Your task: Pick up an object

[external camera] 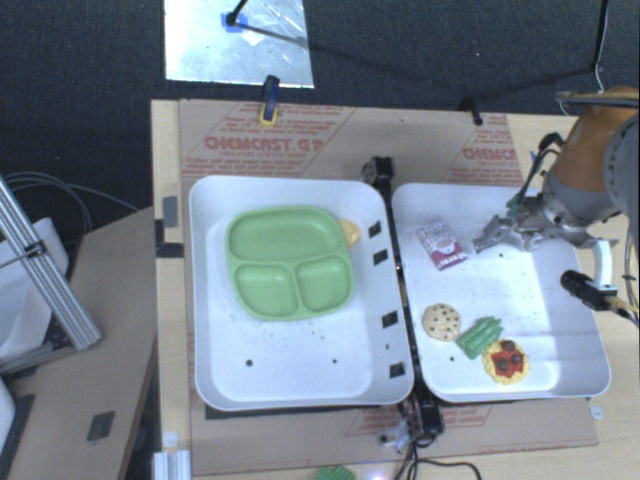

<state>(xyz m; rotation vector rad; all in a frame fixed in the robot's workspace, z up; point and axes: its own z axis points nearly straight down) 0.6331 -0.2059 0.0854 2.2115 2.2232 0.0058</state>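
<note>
**Jaws poised over the right bin, nothing yet taken**

The jaws were seen low over the upper part of the right bin, spread apart, with nothing between them. Just to their left, a small pink-and-white packet was found lying flat on the bin floor, near but apart from the fingertips. It was judged the nearest candidate: light, probably crinkly and a little slippery, best pinched across its narrow width. Lower in the same bin a cookie was seen, with a green bean pod just beside it and a small pizza slice close under that. These were taken for toy food, light and stiff; the pod was thought easiest to grasp across its short side, though crowded by its neighbours. In the left bin a green divided plate was seen, with a yellow item at its upper right edge, partly hidden. Both bins were set on the counter.
</note>
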